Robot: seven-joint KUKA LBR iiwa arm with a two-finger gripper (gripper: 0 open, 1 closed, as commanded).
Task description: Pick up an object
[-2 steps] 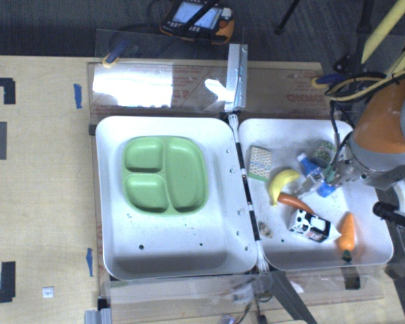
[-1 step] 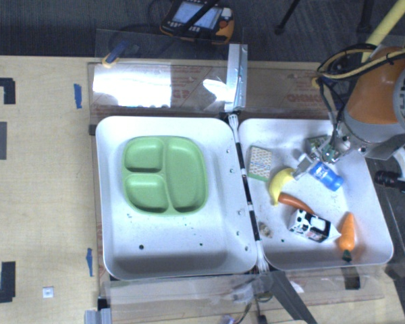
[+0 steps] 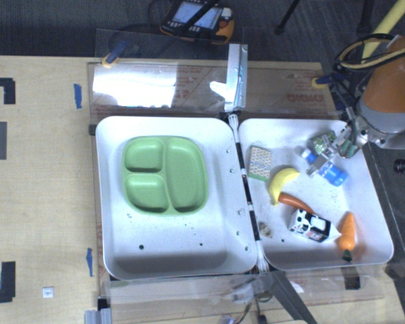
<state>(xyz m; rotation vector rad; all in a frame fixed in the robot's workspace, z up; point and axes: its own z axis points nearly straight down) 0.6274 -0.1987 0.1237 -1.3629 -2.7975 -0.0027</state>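
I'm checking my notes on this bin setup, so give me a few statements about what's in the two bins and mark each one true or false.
1. The green divided plate lies in the left bin. True.
2. The banana lies in the left bin. False: it lies in the right bin.
3. The carrot lies near the right bin's lower right corner. True.
4. The gripper is over the green divided plate. False: it is over the right bin, by the blue object.

The tool (image 3: 322,155) hangs over the right bin (image 3: 378,248) beside a blue object (image 3: 333,175), near a banana (image 3: 282,181)
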